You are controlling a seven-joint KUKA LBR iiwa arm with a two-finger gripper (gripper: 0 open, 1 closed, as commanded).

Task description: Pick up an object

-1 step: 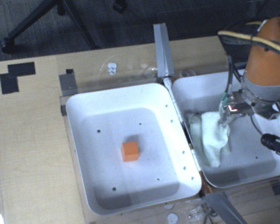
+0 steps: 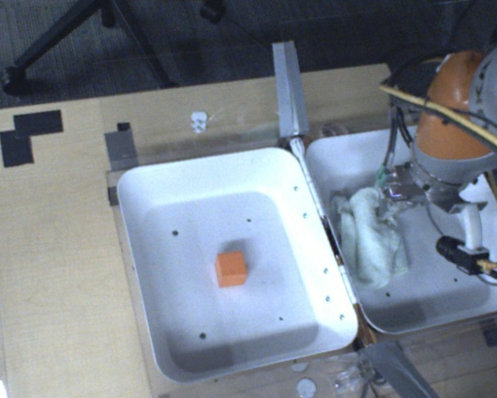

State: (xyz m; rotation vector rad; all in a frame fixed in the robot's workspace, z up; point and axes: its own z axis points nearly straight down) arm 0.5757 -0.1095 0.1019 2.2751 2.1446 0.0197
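An orange cube [image 2: 231, 269] lies near the middle of the left bin [image 2: 150, 206]. A crumpled pale green-white cloth [image 2: 366, 234] lies in the right bin [image 2: 438, 303], against its left wall. My gripper [image 2: 393, 191] hangs low over the right bin, right beside the cloth's upper right edge. The grey arm with its orange band [image 2: 456, 109] covers the wrist from above, and the fingers are hidden under it.
A grey metal post [image 2: 288, 91] stands at the back between the two bins. Black cables [image 2: 472, 254] loop from the arm over the right bin's right side. The wooden bench [image 2: 48, 305] surrounds the bins.
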